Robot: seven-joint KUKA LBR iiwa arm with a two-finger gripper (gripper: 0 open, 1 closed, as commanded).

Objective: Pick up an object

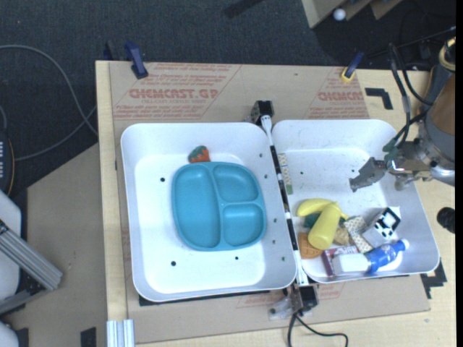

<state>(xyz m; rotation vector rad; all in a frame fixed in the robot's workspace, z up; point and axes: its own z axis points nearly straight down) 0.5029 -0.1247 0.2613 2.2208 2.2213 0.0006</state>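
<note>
Seemingly parted, the claw hangs above the right bin, holding nothing.

Bright and even from overhead, with soft, short shadows under the blue tray. Mild glare on the white bins, slightly washed out. Fairly sharp at centre, soft and grainy toward the bench edges; dark beyond.

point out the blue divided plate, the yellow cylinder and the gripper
blue divided plastic plate (216, 205), camera view, on its large left compartment
yellow plastic cylinder (325, 225), camera view, mid-body
gripper (364, 177), camera view, at its fingertips
</note>
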